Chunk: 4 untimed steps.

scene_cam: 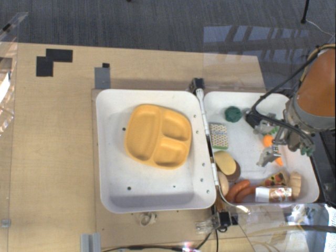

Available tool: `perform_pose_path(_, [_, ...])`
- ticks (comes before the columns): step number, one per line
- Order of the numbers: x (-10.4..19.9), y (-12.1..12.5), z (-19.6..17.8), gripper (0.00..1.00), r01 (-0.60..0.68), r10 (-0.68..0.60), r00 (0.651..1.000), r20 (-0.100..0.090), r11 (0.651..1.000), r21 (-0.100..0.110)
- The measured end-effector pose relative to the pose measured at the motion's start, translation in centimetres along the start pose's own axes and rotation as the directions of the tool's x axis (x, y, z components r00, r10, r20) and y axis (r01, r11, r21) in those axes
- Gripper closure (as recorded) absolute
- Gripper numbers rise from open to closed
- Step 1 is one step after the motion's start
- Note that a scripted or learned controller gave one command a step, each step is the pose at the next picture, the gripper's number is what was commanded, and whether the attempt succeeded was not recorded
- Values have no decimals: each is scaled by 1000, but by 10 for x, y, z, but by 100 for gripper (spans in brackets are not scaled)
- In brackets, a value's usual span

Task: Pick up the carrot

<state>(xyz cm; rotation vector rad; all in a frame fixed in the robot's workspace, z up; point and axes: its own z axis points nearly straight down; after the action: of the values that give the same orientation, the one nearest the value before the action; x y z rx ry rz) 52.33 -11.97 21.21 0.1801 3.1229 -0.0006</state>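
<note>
Yellow divided tray (pixel 157 136) in left bin (pixel 113 193), right bin (pixel 239 100) — green lump (pixel 233 114), sausage (pixel 239 189), bottle (pixel 273 194)

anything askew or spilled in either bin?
Nothing spilled. The yellow three-compartment plastic plate sits rotated, not square to the left white bin. In the right white bin, toy foods crowd the near edge and the small bottle with the white label lies on its side.

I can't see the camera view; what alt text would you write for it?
From the right, a grey and orange robot arm lowers its pincer into the right white bin, beside an orange carrot, among toy foods including a green piece and a sausage. The left white bin holds a yellow divided plate.
</note>
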Motion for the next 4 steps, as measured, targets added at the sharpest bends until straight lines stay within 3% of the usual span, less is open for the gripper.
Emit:
perform_pose_path(1, [-54, -40, 31, 0, 23, -22, 1000, -3, 1000, 2])
perform_pose_path(2, [-94, -72, 103, 0, -48, 48, 999, 26, 999, 3])
perform_pose_path(3, [-51, -80, 107, 0, -288, 288, 956, 48, 958, -7])
perform_pose_path(4, [-22, -85, 108, 0, -242, 242, 969, 44, 970, -3])
